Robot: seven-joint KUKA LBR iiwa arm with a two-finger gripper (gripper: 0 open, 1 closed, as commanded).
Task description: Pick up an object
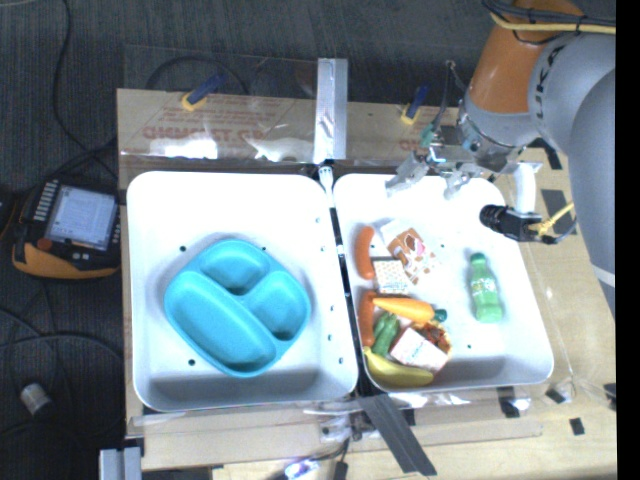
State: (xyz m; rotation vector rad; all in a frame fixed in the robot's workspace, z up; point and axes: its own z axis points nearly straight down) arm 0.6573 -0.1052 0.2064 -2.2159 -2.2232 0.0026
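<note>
The right bin holds a pile of toy food along its left side: an orange-red sausage, small printed cartons, a carrot, a green vegetable, a white and red box and a banana. A green bottle lies alone to the right of the pile. My gripper hangs over the bin's back edge, beyond the pile. Its fingers are spread apart and open, with nothing between them.
A blue divided dish sits in the left bin. The ridge between the bins runs just left of the food pile. A black fitting juts from the arm over the right bin's back right corner.
</note>
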